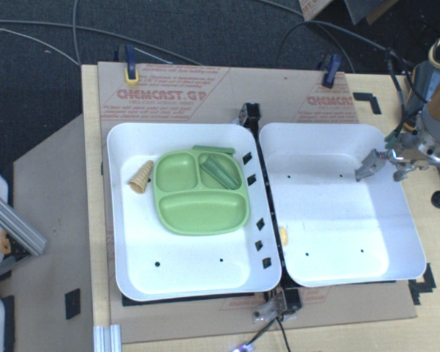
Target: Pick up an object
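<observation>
Two shallow white bins are seen side by side on a bench, the left bin (132,262) and the right bin (367,262). In the left bin a green divided plate (202,207) is laid, with a green piece (221,171) in its upper right compartment and a tan cone (140,177) just beside its left edge. The gripper (385,165) is held over the right bin's upper right part, with nothing seen between its fingers.

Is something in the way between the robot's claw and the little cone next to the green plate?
Yes. The gripper hangs over the right bin; the cone lies in the left bin. Between them are both bins' meeting walls and the green divided plate.
</observation>
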Robot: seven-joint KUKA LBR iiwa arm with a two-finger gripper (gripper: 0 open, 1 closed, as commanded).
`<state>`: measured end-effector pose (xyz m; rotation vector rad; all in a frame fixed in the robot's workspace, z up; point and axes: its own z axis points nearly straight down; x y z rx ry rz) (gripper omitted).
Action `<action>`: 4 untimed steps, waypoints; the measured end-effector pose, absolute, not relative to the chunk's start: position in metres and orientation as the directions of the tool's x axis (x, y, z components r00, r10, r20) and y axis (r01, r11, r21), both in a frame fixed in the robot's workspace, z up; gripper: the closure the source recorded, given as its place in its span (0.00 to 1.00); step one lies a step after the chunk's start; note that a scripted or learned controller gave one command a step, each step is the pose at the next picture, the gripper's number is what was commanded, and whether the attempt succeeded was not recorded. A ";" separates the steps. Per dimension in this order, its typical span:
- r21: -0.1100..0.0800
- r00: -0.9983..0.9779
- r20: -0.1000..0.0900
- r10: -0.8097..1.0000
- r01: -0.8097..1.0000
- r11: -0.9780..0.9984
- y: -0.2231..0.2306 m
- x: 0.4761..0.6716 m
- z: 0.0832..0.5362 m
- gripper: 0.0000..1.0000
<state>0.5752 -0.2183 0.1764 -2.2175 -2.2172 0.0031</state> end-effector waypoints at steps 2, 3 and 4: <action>-0.003 -0.005 0.012 1.000 1.000 0.005 -0.217 0.585 0.084 0.00; 0.000 -0.004 0.005 1.000 1.000 0.004 -0.220 0.585 0.097 1.00; 0.006 -0.001 -0.002 1.000 1.000 0.001 -0.216 0.585 0.160 1.00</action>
